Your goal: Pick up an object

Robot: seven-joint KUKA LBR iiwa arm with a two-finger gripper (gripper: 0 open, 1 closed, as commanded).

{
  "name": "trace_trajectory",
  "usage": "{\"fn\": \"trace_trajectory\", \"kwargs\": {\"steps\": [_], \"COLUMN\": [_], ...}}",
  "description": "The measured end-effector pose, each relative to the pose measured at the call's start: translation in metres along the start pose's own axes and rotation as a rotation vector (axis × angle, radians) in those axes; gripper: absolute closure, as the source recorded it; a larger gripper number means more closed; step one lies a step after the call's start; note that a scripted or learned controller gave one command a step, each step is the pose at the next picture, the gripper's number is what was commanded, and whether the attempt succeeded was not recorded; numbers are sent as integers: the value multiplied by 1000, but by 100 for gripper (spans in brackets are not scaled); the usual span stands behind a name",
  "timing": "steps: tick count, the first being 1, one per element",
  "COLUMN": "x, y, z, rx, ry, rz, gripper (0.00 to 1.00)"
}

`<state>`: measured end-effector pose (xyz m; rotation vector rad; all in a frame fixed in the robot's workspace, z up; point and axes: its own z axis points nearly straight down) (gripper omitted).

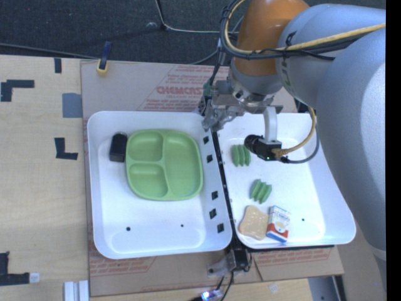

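Observation:
My gripper hangs over the divider between the two bins, near the far edge, with nothing seen between its fingers. In the right bin lie a green pea pod, a second green pod, a slice of toast and a small red, white and blue carton. The left bin holds a green divided plate and a small black block beside the plate's left edge.
The grey arm with its orange band fills the upper right and overhangs the right bin's far side. A cardboard sheet lies under both bins. A yellow clamp sits at the sheet's far left corner.

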<state>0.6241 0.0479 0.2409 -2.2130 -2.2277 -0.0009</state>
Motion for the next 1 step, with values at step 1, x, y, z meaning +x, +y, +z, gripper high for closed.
{"fn": "trace_trajectory", "kwargs": {"steps": [1], "x": [55], "y": [26], "z": [17], "rx": [0], "ry": [-2], "rz": [1], "gripper": [100]}}
